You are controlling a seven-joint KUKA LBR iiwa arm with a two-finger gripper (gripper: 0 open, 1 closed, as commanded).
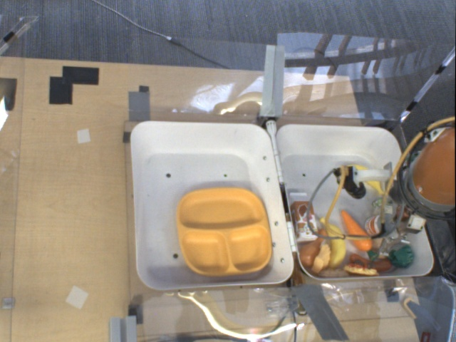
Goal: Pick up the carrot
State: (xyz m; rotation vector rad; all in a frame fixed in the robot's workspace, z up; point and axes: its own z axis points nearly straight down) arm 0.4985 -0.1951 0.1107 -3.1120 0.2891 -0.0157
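The carrot (353,224) is a short orange cone lying at a slant in the right bin (313,152), among other toy food near the bin's front. My gripper (388,239) comes in from the right and hangs low over the bin's front right part, just right of the carrot's thick end. The arm's orange band (434,177) sits above it at the bin's right wall. I see nothing held between the fingers, and I cannot make out whether the gripper touches the carrot.
Around the carrot lie a banana (335,246), a brown packet (305,219), a potato-like piece (311,255), a flat pizza-like slice (362,267) and a green item (403,256). The left bin (153,162) holds a yellow divided plate (222,230).
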